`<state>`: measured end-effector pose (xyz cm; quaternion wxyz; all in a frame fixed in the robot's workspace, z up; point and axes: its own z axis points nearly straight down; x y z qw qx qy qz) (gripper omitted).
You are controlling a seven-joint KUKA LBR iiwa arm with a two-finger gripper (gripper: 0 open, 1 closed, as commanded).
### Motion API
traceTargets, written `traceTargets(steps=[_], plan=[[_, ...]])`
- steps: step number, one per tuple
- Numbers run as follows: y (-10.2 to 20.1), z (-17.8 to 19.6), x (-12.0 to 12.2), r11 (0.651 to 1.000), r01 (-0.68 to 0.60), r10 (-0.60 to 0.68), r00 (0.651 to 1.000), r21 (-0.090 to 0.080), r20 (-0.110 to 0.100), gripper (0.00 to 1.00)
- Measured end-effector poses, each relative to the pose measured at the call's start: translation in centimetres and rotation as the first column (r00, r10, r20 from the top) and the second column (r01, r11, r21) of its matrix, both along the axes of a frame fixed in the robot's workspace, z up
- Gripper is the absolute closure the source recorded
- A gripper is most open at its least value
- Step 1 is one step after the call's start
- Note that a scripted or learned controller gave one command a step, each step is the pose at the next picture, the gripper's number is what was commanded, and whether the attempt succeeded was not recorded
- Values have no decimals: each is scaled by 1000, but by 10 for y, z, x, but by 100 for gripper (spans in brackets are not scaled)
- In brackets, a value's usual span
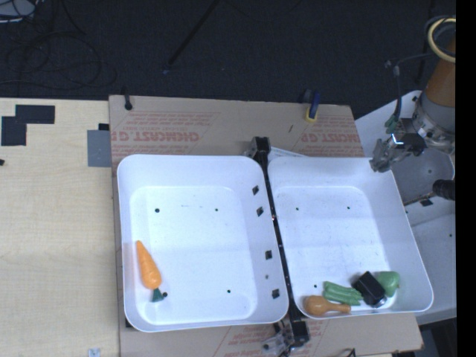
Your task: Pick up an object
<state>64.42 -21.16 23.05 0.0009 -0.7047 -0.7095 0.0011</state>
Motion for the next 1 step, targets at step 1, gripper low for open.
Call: traceTargets(steps=[1], plan=[[-3, 92, -36, 1000, 10, -10, 1000, -2, 9, 100]])
